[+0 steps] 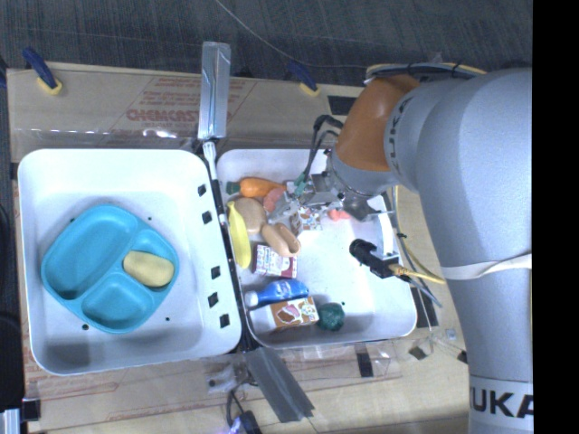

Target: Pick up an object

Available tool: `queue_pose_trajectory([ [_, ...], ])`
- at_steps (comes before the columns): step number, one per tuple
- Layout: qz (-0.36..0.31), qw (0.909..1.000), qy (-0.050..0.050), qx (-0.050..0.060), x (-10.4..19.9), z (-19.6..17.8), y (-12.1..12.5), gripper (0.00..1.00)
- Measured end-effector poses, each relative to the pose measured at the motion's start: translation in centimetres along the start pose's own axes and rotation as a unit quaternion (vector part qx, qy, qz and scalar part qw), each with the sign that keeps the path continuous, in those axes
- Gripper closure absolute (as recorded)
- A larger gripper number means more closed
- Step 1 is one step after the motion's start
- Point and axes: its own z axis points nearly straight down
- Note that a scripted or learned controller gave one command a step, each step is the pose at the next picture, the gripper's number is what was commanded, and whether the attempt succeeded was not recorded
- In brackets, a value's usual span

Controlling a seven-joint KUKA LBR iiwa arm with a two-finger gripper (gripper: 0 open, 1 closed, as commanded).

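My gripper [297, 201] reaches down into the upper middle of the right bin [389, 319], among the toy food. Right beside its metal tip lie an orange carrot [258, 187], a tan potato-like piece [251, 213] and a hot dog [280, 238]. A yellow banana [239, 235] lies along the bin's left wall. Lower down are a small red and white carton [273, 261], a blue bottle [279, 292], a brown box [294, 313] and a dark green ball [332, 316]. I cannot make out anything between the fingers.
The left bin [54, 174] holds a blue divided plate [104, 265] with a yellow lump [148, 268] on it. A black part [371, 256] juts over the right bin's right side. The grey arm [470, 179] covers the bench at right.
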Motion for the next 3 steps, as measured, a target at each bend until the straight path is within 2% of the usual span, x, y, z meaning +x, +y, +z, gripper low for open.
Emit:
queue_pose_trajectory([
  [1, -0.011, 0.9999, -0.001, 0.001, -6.6, 0.1, -0.7, 0.0],
  [2, 0.001, 0.9999, 0.001, 0.016, -2.9, 0.6, 3.3, 0.0],
  [3, 0.09, 0.996, -0.001, 0.002, 2.5, 0.3, 2.1, 0.0],
])
